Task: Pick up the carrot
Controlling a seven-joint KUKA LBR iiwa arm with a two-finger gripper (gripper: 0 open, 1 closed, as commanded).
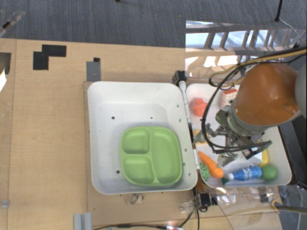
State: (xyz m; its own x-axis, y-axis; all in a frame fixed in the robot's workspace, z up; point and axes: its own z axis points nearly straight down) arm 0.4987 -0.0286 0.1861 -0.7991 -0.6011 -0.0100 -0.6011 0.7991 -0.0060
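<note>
We are looking down at the table (48, 143), which is carrying two white bins: the left bin (103, 104) is holding a green divided plate (151, 155), and the right bin (283, 169) is crowded with small items. The arm (266, 97) is hanging over the right bin, its orange band hiding much beneath it. The gripper (233, 145) is sitting just above and right of the carrot (211, 164); we cannot tell how the fingers are standing, and nothing is visibly between them. The carrot is lying at a slant near the bin's left wall, beside a blue-labelled bottle (245, 174) and a green ball (269, 172). We judge the fingers should be coming down across the carrot's width, avoiding the bottle
</note>
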